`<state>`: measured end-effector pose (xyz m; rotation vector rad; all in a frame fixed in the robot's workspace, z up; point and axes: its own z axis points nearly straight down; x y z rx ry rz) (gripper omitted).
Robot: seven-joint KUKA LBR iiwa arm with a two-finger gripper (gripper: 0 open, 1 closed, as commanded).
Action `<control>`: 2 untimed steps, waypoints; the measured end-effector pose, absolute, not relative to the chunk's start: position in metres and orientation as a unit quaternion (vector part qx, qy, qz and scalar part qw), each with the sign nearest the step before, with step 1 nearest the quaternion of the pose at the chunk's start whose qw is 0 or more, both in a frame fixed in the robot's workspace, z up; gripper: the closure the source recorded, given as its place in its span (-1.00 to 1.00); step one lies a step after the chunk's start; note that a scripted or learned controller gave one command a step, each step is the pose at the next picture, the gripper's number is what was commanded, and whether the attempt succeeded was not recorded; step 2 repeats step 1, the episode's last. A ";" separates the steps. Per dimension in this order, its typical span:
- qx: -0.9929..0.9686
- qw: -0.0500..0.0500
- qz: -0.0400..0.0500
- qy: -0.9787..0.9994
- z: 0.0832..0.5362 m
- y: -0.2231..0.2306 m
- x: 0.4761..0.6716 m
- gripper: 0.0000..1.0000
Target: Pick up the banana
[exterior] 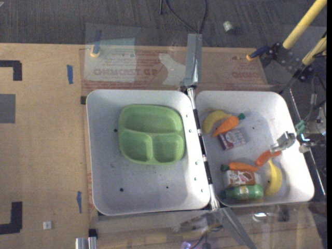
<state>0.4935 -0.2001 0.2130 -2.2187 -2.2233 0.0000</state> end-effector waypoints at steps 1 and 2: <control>-0.677 0.001 -0.003 -0.736 0.096 -0.217 0.483 -1.00; -0.677 0.001 -0.003 -0.736 0.096 -0.217 0.483 -1.00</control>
